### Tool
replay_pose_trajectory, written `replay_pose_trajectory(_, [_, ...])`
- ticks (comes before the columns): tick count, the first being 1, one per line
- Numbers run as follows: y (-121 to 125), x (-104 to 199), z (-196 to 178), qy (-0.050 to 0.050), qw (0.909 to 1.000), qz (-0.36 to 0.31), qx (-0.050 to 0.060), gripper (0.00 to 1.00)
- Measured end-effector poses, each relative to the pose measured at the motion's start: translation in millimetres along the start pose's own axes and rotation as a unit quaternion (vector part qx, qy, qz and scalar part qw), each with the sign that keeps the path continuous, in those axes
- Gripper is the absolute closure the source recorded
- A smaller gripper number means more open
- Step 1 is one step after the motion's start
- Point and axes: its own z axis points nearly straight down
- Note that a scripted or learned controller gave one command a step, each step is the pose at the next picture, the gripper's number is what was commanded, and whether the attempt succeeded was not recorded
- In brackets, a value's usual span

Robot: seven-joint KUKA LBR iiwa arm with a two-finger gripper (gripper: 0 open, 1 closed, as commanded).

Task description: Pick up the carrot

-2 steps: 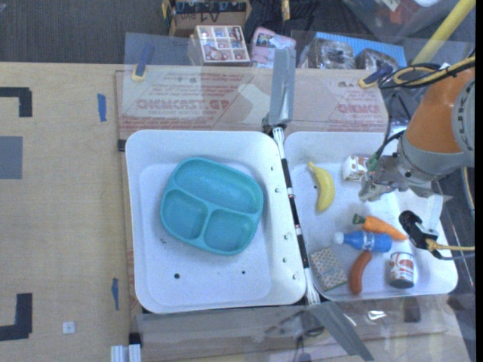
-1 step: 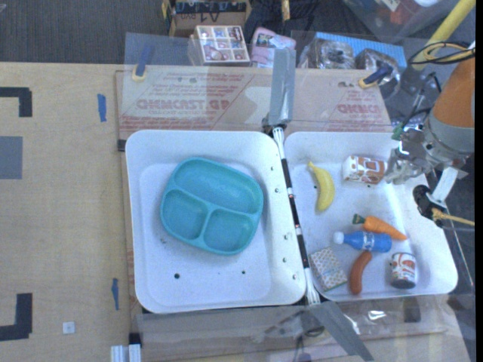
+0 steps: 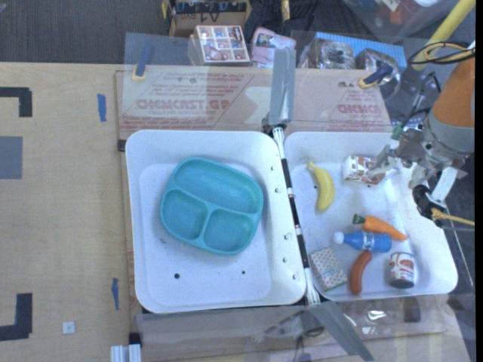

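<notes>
Orange carrot (image 3: 383,227): lies flat in the right bin (image 3: 445,281), right of the middle and a bit toward the near side. Green top points left, thin tip points right.
Neighbours: a blue-and-white bottle (image 3: 366,241) lies just on its near side, touching or next to it, hard to call. A small can (image 3: 401,269) stands on the near side of the tip. A reddish sausage (image 3: 359,272) lies nearer still, with a checked packet (image 3: 327,268) at the near left.
Farther off: a banana (image 3: 324,188) and a crumpled white wrapper (image 3: 361,170) sit toward the far side, well apart from the carrot.
Gripper (image 3: 407,157): hangs over the far right part of that bin, beside the wrapper and on the far side of the carrot. Honestly can't tell how wide it's set from this angle.
How it'll handle: my guess is it's a toy, so light and stiff with smooth skin, probably a bit slippery. It's tapered too, so it may squirt out if pinched near the tip.
Where to grab: I'd go for the thick part just right of the green top, squeezing across the width. The far side is free; the bottle crowds the near side.
Surface: the bin floor is flat plain white with shallow walls, nothing to snag on.
Room: the left bin (image 3: 143,277) holds a teal divided plate (image 3: 211,206). There's pale wooden bench (image 3: 60,202) to the left, and cardboard and clutter past the far edge. Looks like plenty of space above the carrot.
</notes>
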Motion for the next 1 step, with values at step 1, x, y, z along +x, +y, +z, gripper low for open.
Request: replay_pose_trajectory(1, [-63.3,-6.7,43.0,0.002,0.9982,-0.060,0.000,0.00])
